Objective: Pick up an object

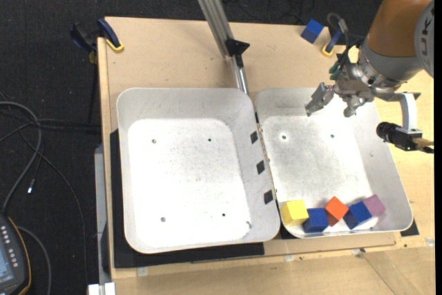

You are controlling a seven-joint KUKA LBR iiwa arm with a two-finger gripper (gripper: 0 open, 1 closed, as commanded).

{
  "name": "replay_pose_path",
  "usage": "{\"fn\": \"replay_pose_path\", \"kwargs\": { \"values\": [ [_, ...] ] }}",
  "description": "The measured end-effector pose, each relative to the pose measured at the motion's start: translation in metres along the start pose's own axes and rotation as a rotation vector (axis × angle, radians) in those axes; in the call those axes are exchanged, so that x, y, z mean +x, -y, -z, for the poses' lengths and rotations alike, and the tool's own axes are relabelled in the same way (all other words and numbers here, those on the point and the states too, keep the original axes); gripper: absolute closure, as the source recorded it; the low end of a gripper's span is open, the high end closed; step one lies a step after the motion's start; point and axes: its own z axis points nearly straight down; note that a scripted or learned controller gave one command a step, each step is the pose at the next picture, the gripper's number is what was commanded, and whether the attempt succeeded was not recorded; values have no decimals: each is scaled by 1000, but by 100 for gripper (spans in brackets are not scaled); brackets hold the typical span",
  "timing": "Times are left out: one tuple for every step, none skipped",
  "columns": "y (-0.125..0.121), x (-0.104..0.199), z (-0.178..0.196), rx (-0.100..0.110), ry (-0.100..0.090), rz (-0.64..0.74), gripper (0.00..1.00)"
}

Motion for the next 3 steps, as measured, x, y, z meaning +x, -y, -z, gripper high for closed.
{"fn": "replay_pose_path", "kwargs": {
  "values": [
    [-61,17,-44,0,0,5,0],
    [-24,19,-85,6,0,-2,0],
    [-7,5,-62,0,0,-3,0]
  ]
}}
